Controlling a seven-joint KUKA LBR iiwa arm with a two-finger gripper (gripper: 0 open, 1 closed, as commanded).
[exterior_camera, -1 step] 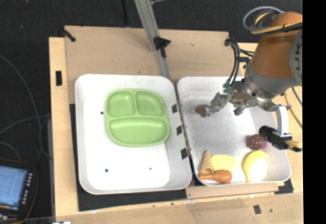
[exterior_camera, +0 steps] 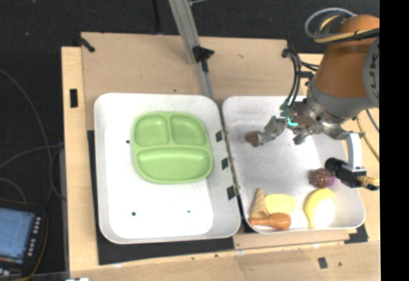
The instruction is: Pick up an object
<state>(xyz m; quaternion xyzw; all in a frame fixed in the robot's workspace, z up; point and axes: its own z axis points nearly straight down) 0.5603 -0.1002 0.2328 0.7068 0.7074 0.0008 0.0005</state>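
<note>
My gripper [exterior_camera: 285,133] hangs over the upper middle of the right bin [exterior_camera: 268,165], its two fingers spread apart and nothing between them. A small brown lump [exterior_camera: 254,139] lies on the bin floor just left of the left fingertip [exterior_camera: 271,131]; I cannot tell whether they touch. Further objects lie along the bin's front: a dark red berry-like piece [exterior_camera: 321,177], a yellow rounded fruit [exterior_camera: 319,207], a pale yellow slab [exterior_camera: 281,202], a tan wedge [exterior_camera: 259,199] and an orange-brown drumstick shape [exterior_camera: 273,221].
The left bin [exterior_camera: 115,209] holds a green divided plate [exterior_camera: 172,147]. A metal pole [exterior_camera: 185,18] slants down to the gap between the bins. A black and white fitting [exterior_camera: 348,168] and cables hang off the arm at the right.
</note>
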